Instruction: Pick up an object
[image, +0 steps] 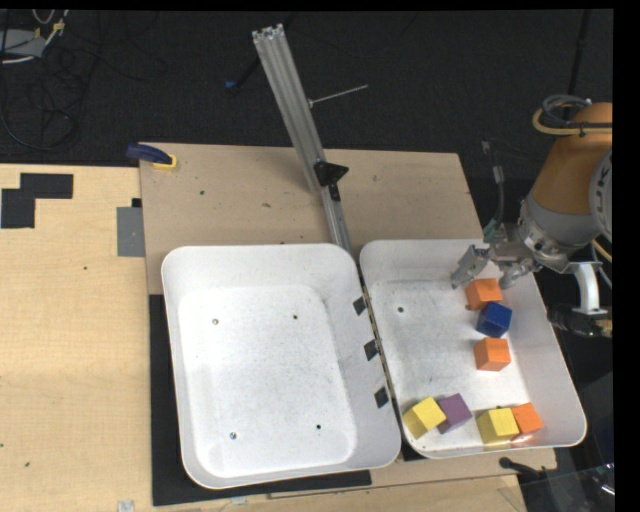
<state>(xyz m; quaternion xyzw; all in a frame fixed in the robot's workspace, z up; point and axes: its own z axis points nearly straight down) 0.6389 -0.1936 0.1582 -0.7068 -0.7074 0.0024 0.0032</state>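
Bench (250, 195) bears two bins (265, 365) (white, side by side).

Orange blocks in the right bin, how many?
3. One orange block sits just below the gripper, another lies mid-bin under the blue block, the third sits at the near edge beside a yellow block. The arm may hide more.
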